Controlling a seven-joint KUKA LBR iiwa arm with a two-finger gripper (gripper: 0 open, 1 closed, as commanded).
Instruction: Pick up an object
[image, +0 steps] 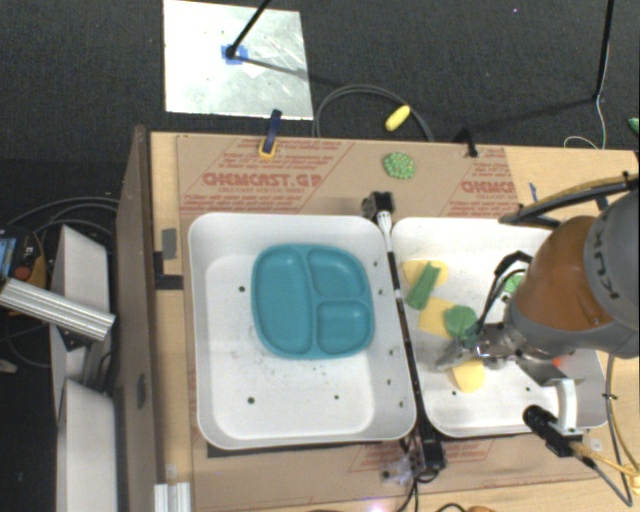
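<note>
The right white bin (440, 415) holds several small objects. A green block (423, 287) leans on a yellow piece (411, 270) near the bin's left wall. A pale yellow piece (432, 320) lies beside a round green object (460, 320). Another yellow piece (468, 377) lies nearer the front. My gripper (466, 351) is low in this bin, between the round green object and the front yellow piece, touching or nearly touching both. The arm's orange band (555, 285) hides the bin's right part.
The left white bin (225, 400) holds a teal divided plate (312, 301). A green knobbly disc (399, 165) and a yellow-and-blue clip (270, 140) lie on the cardboard behind the bins. The divider (400, 330) between the bins runs just left of the objects.
</note>
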